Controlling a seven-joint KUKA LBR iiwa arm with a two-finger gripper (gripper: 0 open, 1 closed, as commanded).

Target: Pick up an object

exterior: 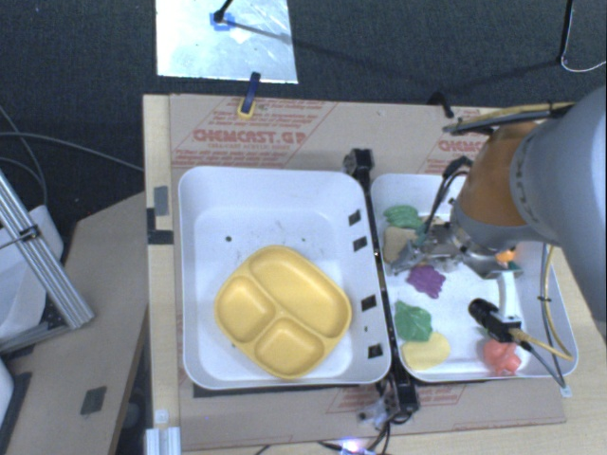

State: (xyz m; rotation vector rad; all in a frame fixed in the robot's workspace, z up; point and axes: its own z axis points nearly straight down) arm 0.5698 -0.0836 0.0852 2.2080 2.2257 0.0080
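Note:
The right bin (560, 301) holds several small toys. A green leafy piece (402, 216) lies at its far left, with a pale piece (393, 243) just below it. A purple grape-like piece (427, 280) sits mid-bin. Nearer the front are a second green piece (413, 320), a yellow piece (427, 352) and an orange-pink piece (500, 356). My gripper (423, 253) reaches in from the right and hangs low over the bin's left half, just above the purple piece and beside the pale one. Nothing shows as held in it.
The left bin (204, 254) holds a yellow three-compartment plate (283, 309). A black divider with clips (372, 263) runs between the two bins. The grey arm (550, 178) covers the right bin's far right part. A foil sheet (226, 27) lies beyond the bench.

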